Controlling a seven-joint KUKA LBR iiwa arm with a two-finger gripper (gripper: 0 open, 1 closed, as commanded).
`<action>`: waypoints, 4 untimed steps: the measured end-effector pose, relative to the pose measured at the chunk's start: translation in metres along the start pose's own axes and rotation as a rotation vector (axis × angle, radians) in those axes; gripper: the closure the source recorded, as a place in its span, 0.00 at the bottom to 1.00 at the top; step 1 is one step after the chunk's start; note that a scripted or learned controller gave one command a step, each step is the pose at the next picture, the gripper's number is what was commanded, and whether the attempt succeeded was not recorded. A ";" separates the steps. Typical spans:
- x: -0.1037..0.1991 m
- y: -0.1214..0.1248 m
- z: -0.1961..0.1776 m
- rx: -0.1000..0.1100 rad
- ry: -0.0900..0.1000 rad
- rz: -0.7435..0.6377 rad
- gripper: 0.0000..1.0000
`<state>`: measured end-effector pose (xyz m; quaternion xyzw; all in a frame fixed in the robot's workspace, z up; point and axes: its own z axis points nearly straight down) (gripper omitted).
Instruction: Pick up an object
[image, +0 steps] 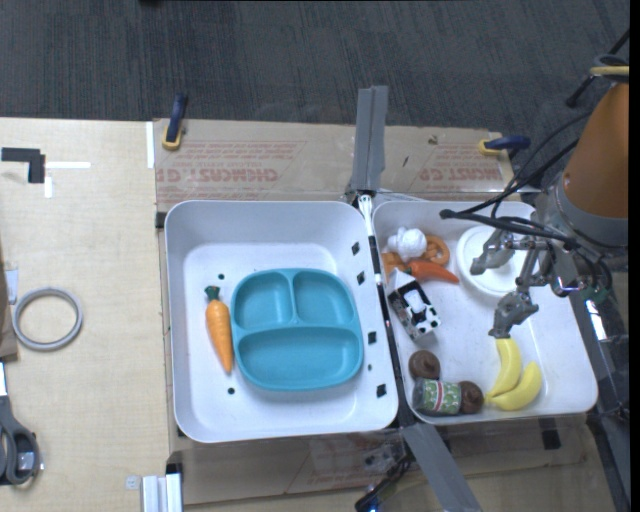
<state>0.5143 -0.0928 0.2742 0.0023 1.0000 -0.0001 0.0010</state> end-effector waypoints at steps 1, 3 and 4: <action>-0.113 -0.004 0.117 0.000 0.000 -0.128 0.00; -0.078 -0.002 0.181 0.003 -0.002 0.303 0.00; -0.025 -0.032 0.183 0.000 0.002 0.333 0.00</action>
